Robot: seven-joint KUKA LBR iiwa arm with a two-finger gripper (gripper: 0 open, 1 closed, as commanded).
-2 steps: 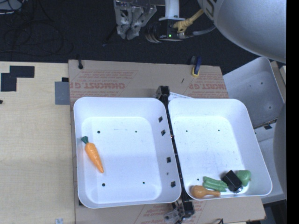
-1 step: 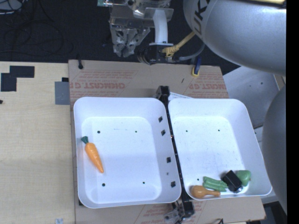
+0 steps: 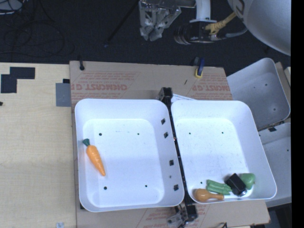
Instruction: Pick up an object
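Note:
An orange toy carrot (image 3: pixel 95 160) with a green top lies near the left wall of the left bin (image 3: pixel 121 109). Clustered in the near right corner of the right bin (image 3: pixel 213 109) are an orange pear-shaped toy (image 3: pixel 207 195), a green pea pod (image 3: pixel 218 187), a small black block (image 3: pixel 235 184) and a green piece (image 3: pixel 247 178) partly behind the block. My gripper (image 3: pixel 154 32) hangs high at the top of the view, beyond the far edge of both bins and well away from every object, with nothing seen in it.
Both bins rest on a brown cardboard sheet (image 3: pixel 142 82) over a light wooden bench. A black hinge strip (image 3: pixel 172 146) runs between the bins. Cables and dark floor lie behind, and a grey metal panel (image 3: pixel 266 89) stands at the right.

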